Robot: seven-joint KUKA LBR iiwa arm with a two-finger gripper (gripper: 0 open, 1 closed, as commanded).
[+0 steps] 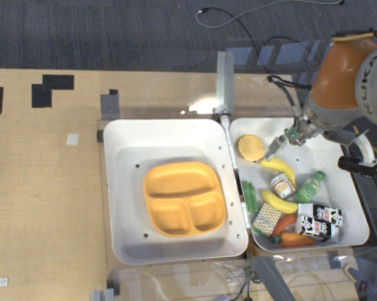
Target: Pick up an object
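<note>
Two shallow white bins sit side by side. The left bin [122,198] holds a yellow plastic tray with three parts [184,197]. The right bin [351,200] holds toy food, like a round yellow cookie [251,147] and two yellow bananas [278,167]. The gripper [274,150] hangs over them; I cannot tell how it is set.

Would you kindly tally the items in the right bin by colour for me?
Yellow: 3, two bananas and a round bun
Green: 2, bottle, pepper
Orange: 2, carrots
Black-and-white: 2, cartons
Other: 2, jar, packet
Total: 11
</note>
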